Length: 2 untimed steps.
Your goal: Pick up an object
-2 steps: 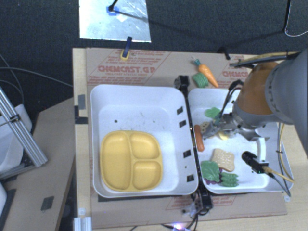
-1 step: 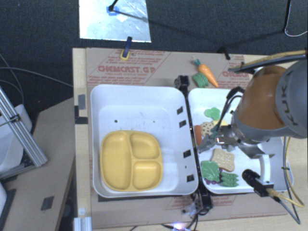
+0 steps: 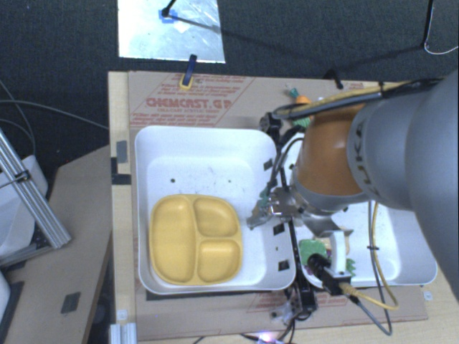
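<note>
Yellow plate (image 3: pixel 194 238) fills left bin's (image 3: pixel 204 143) near half; far half bare.

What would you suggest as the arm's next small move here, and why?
Probably a short shift toward the yellow divided plate, then a descent onto its near rim. The plate lies flat in the left bin, while the gripper sits beside the plate's right edge, near the wall between the bins, with nothing visibly between its fingers. The arm hides much of the right bin, so the plate is the clearest target.
</note>
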Each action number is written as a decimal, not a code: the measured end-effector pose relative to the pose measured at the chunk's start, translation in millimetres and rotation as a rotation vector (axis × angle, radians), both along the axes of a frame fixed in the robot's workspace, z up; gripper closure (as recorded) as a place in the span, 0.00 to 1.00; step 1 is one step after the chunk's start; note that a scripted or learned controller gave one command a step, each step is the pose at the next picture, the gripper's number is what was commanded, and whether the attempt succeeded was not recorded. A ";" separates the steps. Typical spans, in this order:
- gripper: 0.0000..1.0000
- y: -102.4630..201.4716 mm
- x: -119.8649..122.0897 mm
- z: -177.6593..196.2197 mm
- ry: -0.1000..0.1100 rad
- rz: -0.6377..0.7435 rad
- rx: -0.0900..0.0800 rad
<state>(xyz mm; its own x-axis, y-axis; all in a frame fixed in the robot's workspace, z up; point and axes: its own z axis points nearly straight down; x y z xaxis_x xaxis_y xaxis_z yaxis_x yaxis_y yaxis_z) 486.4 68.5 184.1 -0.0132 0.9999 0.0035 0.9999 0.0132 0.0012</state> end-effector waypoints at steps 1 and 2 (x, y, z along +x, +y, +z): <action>1.00 -5.7 1.2 10.6 -0.002 -0.007 -0.002; 1.00 25.1 10.0 179.6 -0.018 -0.004 0.002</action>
